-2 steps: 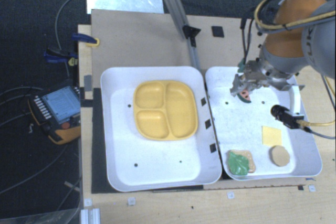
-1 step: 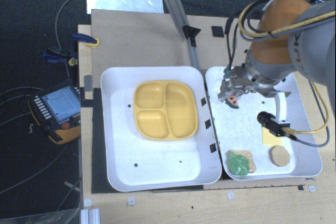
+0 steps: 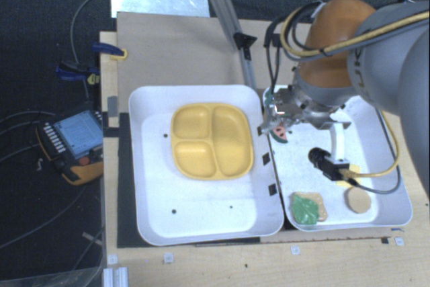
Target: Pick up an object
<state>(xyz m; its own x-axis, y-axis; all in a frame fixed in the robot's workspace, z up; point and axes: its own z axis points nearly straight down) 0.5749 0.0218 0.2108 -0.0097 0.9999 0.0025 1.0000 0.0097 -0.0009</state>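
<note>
Scanning from the left, you saw the left bin (image 3: 151, 212) carrying a yellow divided tray (image 3: 211, 141), three compartments, lying flat near its middle. It looked like stiff, light moulded plastic, smooth and likely slippery; its raised rim would have been the sensible place to pinch. At the seam between the bins, the tool (image 3: 279, 128) sat low over the near-left corner of the right bin (image 3: 396, 208), with something small and reddish (image 3: 282, 134) just beneath it. Whether that piece was actually gripped, and how far the tool was spread, you could not tell at that angle. Further right in that bin lay a green-and-tan square item (image 3: 308, 208), probably soft and light, best taken across its flat sides. Beside it sat a tan round piece (image 3: 358, 201), small, likely rigid, easy to pinch across its width.
</note>
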